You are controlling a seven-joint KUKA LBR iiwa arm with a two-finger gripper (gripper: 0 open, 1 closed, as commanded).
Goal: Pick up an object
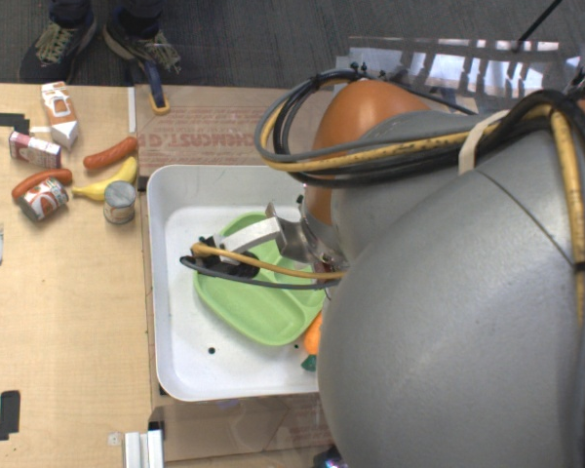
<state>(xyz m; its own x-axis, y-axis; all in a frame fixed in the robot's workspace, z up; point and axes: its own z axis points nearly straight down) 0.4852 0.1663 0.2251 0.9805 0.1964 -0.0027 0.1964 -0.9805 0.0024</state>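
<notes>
Jaw state cannot be told: the gripper (291,234) is lying over the green plate (258,305), its tip hidden behind cabling. Black and tan cables (236,261) are trailing across the plate toward 9 o'clock. An orange object (314,334) is peeking out at the plate's 4 o'clock edge. Both are sitting in the white bin (175,359). The grey arm (448,291) is filling the 3 o'clock side. Toward 10 o'clock, a sausage (110,152), banana (107,185) and can (120,203) are resting on the bench (58,339).
</notes>
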